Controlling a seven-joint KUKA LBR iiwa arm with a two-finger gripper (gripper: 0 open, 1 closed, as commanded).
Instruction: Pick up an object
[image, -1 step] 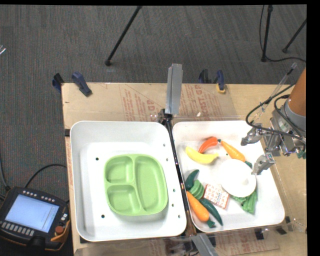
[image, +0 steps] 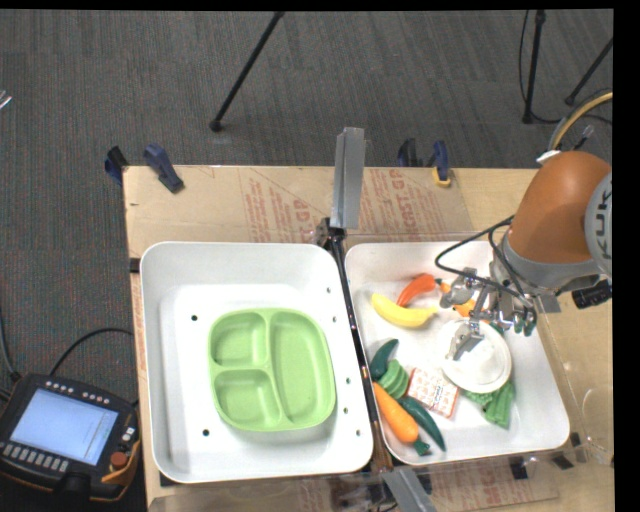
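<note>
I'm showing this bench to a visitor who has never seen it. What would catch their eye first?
Probably the green divided plate, lying alone in the left bin. Next, the arm's orange band at the right, with the pincer hanging over the right bin above a small white dish. Around it lies bright toy food: a banana and a carrot.

green tray (image: 272, 372), yellow banana (image: 402, 312), orange carrot (image: 396, 414)

Bench (image: 250, 205) under two white bins (image: 170, 300)
</note>
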